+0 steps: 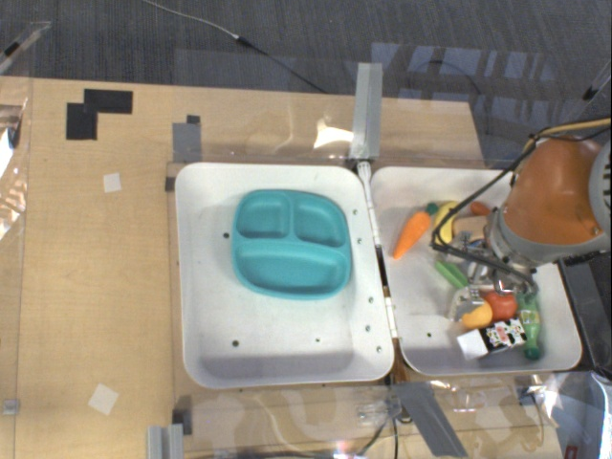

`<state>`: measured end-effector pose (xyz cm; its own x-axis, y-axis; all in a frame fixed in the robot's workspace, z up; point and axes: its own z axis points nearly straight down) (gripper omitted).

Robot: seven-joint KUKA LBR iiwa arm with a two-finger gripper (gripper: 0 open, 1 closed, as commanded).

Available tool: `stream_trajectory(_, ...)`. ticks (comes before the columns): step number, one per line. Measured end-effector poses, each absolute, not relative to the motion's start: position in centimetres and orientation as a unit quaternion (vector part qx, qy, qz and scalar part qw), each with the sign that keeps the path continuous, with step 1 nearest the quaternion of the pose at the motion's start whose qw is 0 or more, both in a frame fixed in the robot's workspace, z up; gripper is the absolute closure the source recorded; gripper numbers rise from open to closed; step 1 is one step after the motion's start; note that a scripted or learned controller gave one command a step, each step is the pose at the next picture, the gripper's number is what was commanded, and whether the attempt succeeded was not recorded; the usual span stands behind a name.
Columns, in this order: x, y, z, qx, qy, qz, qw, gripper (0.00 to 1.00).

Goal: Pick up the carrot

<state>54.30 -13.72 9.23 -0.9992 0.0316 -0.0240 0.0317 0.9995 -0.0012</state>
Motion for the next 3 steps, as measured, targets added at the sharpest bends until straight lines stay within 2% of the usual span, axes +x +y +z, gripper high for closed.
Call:
stream_trajectory(1, 62.9, -11.5, 8.9, 0.050, 0.999, 0.0008, 0.007, 0.00)
stream_trajectory(2, 63.6, -8.2, 8.9, 0.195, 0.981, 0.0014, 0.006, 0.00)
stream_trajectory(3, 52.0, -9.1, 9.0, 0.239, 0.971, 0.0010, 0.007, 0.00)
